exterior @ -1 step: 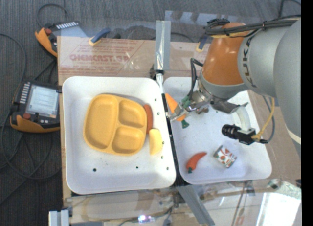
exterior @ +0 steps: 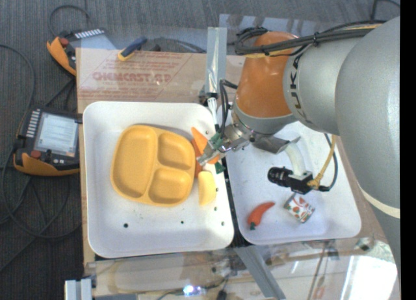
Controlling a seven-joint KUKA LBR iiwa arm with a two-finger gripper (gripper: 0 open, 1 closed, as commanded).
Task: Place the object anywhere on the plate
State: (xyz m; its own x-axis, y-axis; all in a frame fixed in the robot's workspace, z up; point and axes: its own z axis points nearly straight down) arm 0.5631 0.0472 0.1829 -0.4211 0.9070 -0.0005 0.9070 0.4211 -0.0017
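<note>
Apparently mid-placement: gripper (exterior: pixel 211 154) hovers at plate (exterior: pixel 140 162) right rim beside orange piece (exterior: pixel 199 141); claw state unclear; next, clear the rim.

Gripper (exterior: pixel 209 154) at left bin's (exterior: pixel 97 227) right edge, beside yellow plate (exterior: pixel 154 165), w/ orange piece (exterior: pixel 199 141) + pale yellow piece (exterior: pixel 206 187) just by it; right bin (exterior: pixel 338 224) has red pepper (exterior: pixel 260 213), small can (exterior: pixel 299 208)

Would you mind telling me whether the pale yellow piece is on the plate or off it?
Off it. The pale yellow piece lies on the left bin's white floor, against the right rim of the plate, not in any compartment.
</note>
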